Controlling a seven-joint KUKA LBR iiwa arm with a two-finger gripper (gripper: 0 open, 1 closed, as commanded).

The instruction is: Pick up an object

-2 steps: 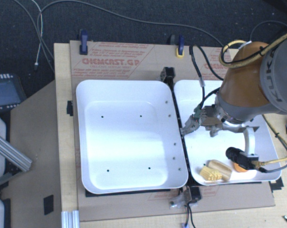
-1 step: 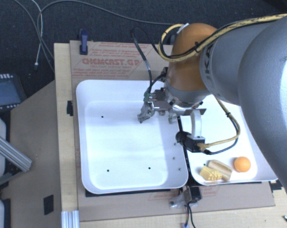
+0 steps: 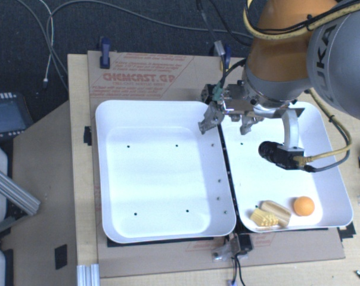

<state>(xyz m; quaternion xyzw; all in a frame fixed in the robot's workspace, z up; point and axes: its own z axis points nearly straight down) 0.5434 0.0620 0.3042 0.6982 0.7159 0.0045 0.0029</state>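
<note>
Over the far end of the right bin point(image 3: 332, 159), close to the seam between the two trays, the gripper point(image 3: 227, 123) of the grey arm point(image 3: 341, 52) is seen held high above the floor of the tray, its metal fingers point(image 3: 207, 121) spread apart with nothing between them. The wrist is judged to be kept at this height so that the bin below can be surveyed before a descent is made. A black camera module point(image 3: 279, 154) on a bracket beside the wrist is pointed down into the same bin, with a yellow cable point(image 3: 326, 154) led away from it toward the right.

In the same camera view, three small objects are gathered at the near end of the right bin, well apart from the gripper. An orange ball point(image 3: 304, 205) is set nearest the right wall. Just beside it a tan, bread-like piece point(image 3: 276, 208) is laid with its long axis running from upper left to lower right. A yellow corn cob point(image 3: 264, 218) is placed touching the near side of that piece, its long axis roughly parallel, with one end aimed at the bin's near left corner. The cluster is judged to have settled toward the near wall, which may hamper a clean grasp from that side.

The left bin point(image 3: 108, 177) is shown as bare white plastic. Both bins are rested on a cardboard sheet point(image 3: 141, 73) printed with red lettering and held by a blue clamp point(image 3: 104, 52) at its far edge.
</note>
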